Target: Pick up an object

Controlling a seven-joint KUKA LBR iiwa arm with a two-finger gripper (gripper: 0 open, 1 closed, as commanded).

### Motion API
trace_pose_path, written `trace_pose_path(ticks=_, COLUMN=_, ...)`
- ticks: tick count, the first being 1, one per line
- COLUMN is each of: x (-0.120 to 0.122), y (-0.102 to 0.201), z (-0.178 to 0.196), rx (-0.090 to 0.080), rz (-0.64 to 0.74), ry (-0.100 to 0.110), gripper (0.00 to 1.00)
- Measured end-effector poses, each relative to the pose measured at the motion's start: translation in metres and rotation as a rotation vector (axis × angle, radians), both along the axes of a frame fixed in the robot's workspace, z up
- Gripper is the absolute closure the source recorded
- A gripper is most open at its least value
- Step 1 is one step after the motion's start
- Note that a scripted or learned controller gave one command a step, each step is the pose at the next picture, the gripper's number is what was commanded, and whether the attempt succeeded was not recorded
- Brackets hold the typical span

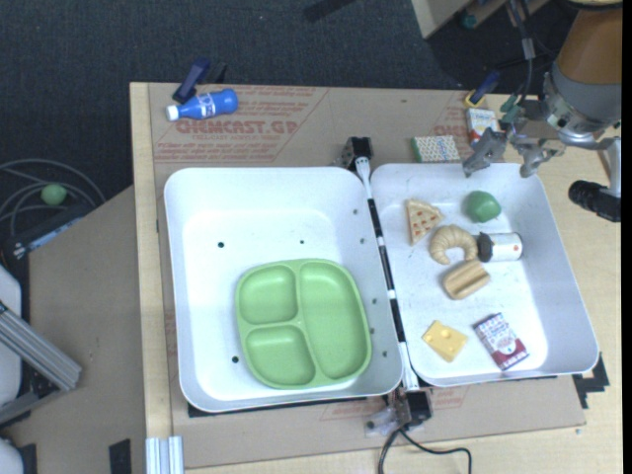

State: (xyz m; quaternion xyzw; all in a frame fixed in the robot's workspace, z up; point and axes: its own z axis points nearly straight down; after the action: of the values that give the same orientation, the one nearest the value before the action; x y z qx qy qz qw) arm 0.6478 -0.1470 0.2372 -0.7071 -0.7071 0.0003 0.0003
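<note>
In the left white bin [197, 265] lies a green three-compartment plastic plate [301, 322]. The right white bin [563, 294] holds a pizza-slice wedge [423, 219], a tan croissant [452, 242], a yellow cheese block [445, 341], a round green ball [483, 205] and a red packet [501, 339]. My end effector [504, 155] hangs over that bin's far rim, fingers spread apart, gripping nothing.

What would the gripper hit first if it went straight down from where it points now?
Probably the green ball, which lies just below the open gripper near the right bin's back edge. Depth is unclear, so it might meet bare bin floor beside it.
</note>
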Motion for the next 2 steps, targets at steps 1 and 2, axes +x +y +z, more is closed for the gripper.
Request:
trace_pose_path(ticks=1, x=0.002, y=-0.046, z=-0.122, rx=0.000, rz=-0.001, ry=0.003, gripper=0.00)
trace_pose_path(ticks=2, x=0.019, y=-0.055, z=-0.153, rx=0.000, rz=0.001, ry=-0.001, gripper=0.00)
